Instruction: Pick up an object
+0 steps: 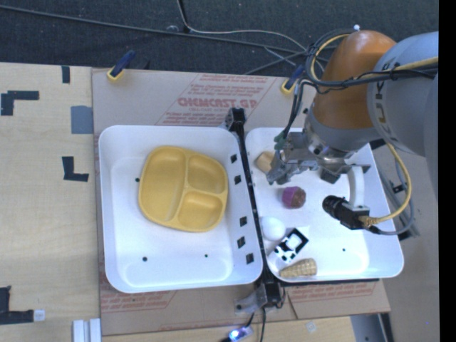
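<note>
Dark carpet with trailing cables lies behind a pale wooden surface (43, 212), on which a cardboard sheet carries two shallow white bins side by side. Left bin (114, 191): one yellow divided plate (183, 188), lying flat. Right bin (381, 258): a purple ball-like object (293, 197) near the middle, a tan rounded object (264, 162) close to the dividing rail, a white ball (272, 227), a black-and-white patterned block (291, 243) touching it, and a cone-shaped item (298, 267) at the near edge. The arm reaches in from the right, its pincer (283, 168) low over the right bin, between the tan object and the purple one. Judgement: the approach step is in hand, with no object secured; the next move calls for settling on one target, most likely the tan or the purple one, and centring on it before descent. Whether the pincer is released or clenched I cannot tell, as the wrist housing and cabling overhang it. Also obscured: the far right corner of the right bin, under the arm, and the tan object's exact shape.
</note>
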### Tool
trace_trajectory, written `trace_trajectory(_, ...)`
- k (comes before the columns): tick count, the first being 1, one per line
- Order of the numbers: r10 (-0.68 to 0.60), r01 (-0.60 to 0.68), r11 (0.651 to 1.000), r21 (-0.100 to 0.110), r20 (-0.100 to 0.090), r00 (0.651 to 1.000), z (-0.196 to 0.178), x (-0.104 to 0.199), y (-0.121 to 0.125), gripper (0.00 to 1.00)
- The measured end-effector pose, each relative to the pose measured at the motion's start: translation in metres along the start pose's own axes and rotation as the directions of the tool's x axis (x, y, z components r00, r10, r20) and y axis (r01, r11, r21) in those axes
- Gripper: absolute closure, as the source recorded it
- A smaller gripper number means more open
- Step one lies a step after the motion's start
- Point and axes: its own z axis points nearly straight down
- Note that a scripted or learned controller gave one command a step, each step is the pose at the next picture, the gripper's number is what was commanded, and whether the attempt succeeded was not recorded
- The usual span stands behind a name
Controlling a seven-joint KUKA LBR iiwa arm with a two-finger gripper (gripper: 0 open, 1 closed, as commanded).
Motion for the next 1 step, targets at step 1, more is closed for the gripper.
trace_trajectory(1, -0.001, 0.001, 1.000, 0.001, 0.000, 1.000, 0.0034, 0.0622, 0.0001, 1.00)
